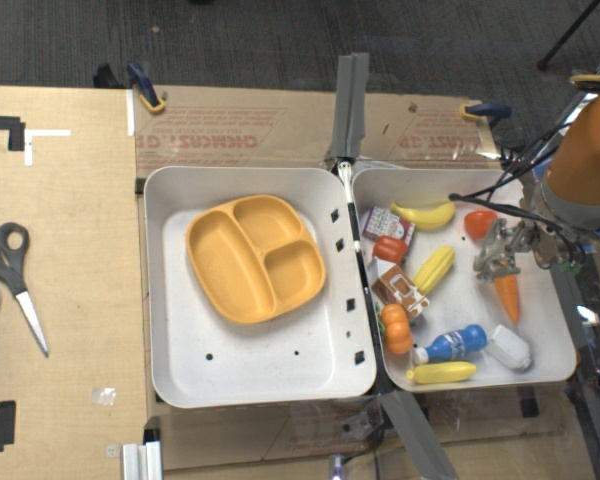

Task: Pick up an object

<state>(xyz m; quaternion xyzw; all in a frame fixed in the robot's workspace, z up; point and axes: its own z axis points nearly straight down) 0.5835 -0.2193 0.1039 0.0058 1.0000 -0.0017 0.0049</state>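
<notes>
So the gripper (497,258) was hanging over the right bin (555,368), right above the top end of the toy carrot (508,297). Using the carrot as the anchor: a red tomato-looking thing (479,224) sat just up and left of it, the banana (425,213) further left past that, and the corn cob (432,268) off to the carrot's left. Below the carrot was a white-capped blue bottle (456,344), with a small white block (509,347) just beside it, and a yellow piece (442,372) below the bottle. The left bin (165,368), well away from the carrot, had the orange divided plate (255,256) in it.

Honestly couldn't tell how the tool was set, the metal bits blurred together from this angle, and nothing looked clearly pinched in there.

My read: this was the approach step, lining up on the carrot or maybe the tomato. Nothing looked lifted yet. The next move would need a clean drop straight down onto one object, not the gap between the two, then a firm close before lifting.
</notes>
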